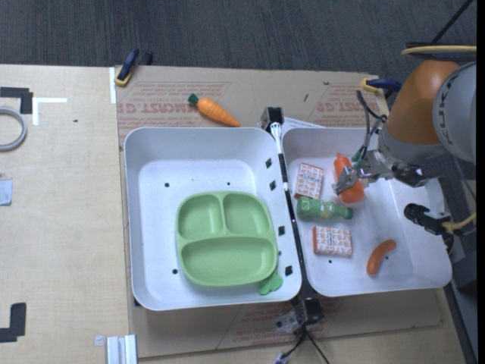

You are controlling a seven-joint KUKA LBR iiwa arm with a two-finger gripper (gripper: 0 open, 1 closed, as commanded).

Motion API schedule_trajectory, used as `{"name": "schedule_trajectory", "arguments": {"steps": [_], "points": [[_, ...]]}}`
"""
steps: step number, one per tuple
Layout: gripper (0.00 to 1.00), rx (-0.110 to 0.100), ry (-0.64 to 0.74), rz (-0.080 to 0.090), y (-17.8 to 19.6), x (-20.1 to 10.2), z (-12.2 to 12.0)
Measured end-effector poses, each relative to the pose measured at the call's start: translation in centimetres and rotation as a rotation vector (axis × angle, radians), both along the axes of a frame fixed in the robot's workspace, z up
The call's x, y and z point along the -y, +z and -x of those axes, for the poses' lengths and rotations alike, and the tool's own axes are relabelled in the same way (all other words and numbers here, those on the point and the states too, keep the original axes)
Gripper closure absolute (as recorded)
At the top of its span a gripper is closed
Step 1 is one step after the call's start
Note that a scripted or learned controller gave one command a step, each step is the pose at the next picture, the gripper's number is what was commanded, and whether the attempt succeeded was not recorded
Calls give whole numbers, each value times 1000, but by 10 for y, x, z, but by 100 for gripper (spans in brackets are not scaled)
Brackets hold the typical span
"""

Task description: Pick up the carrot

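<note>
Progress looks partial at best. Low over the right bin (436, 275), near its back edge, the gripper (350, 179) sits against an orange, tapered item (347, 180) that could be a carrot; the item appears caught between the fingers, so my reading is that the gripper is clamped on it, though the contact is small and hard to make out. Whether it is lifted clear of the bin floor cannot be told. Another carrot (214, 110), with a green top, lies on the cardboard of the tabletop behind the left bin (151, 226), well apart from the gripper. If the grasped item is the target, lifting it free remains; otherwise the pick is still undone.
</note>
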State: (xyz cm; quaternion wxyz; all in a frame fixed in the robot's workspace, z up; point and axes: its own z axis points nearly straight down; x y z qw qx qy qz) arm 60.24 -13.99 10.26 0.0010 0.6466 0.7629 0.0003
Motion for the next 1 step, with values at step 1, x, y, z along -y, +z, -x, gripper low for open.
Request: {"name": "schedule_trajectory", "arguments": {"steps": [1], "points": [[100, -2, 302, 0, -10, -13, 14]]}}
